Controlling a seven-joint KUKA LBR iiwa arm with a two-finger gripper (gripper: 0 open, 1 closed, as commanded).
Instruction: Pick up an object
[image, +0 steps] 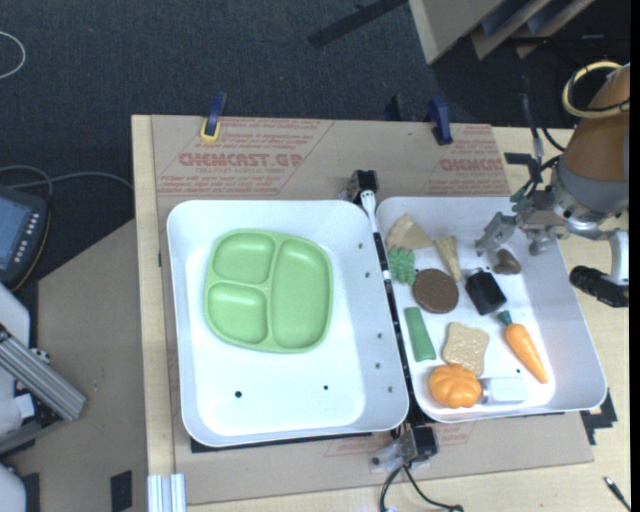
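Orange pumpkin (455, 385) nearest, front of right bin (570, 300). Gripper (513, 237) over bin's back; finger state unclear. Small brown object (508, 263) just below, partly hidden.

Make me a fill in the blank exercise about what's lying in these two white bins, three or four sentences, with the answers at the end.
1. The light green three-compartment plastic plate lies in the ____ bin.
2. The pointed orange toy carrot lies in the ____ bin, toward its outer edge.
3. The round brown disc-shaped patty lies between the leafy green toy vegetable and the small ____ block.
4. The round orange toy pumpkin sits just below the speckled ____ bread slice.

Answers: left; right; black; tan
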